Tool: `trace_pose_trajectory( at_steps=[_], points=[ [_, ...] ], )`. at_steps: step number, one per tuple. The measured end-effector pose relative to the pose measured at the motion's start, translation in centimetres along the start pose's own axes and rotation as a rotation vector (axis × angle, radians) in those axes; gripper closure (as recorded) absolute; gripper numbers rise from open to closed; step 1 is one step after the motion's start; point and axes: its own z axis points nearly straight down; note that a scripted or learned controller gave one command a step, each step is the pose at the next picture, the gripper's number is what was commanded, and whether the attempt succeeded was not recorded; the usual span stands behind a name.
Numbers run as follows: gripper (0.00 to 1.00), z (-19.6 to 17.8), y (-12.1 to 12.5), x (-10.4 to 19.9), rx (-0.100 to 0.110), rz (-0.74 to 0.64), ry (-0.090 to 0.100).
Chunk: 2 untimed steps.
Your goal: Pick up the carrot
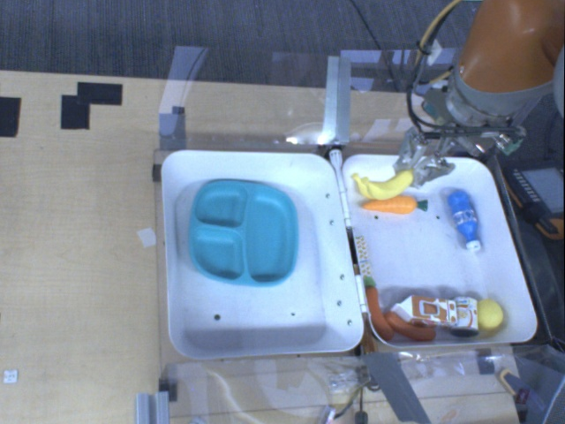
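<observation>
Because the small orange plastic carrot (389, 206) lies in the right white bin (503, 281) touching the curved yellow toy banana (384, 185), the metal two-finger gripper (423, 163), poised above the banana's end, risks closing on the wrong fruit; whether it is spread I cannot tell. Printing on the white-and-orange carton (439, 312) is too small to read, as is the blue bottle (463, 218).

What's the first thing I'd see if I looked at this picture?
Probably the big blue plate with compartments, alone in the left bin. Next, the grey and orange robot arm reaching in at the upper right, its pincer just above a yellow banana and the orange carrot lying beside it in the right bin.
</observation>
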Motion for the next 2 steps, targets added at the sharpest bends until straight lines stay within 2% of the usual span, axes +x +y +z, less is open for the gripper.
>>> trace_pose_trajectory(
  at_steps=[1, 2],
  points=[
    [1.0, 3.9, 5.5, 4.2, -0.005, -0.073, 0.005],
    [1.0, 5.6, 4.1, 4.6, -0.005, -0.21, 0.005]
  ],
)
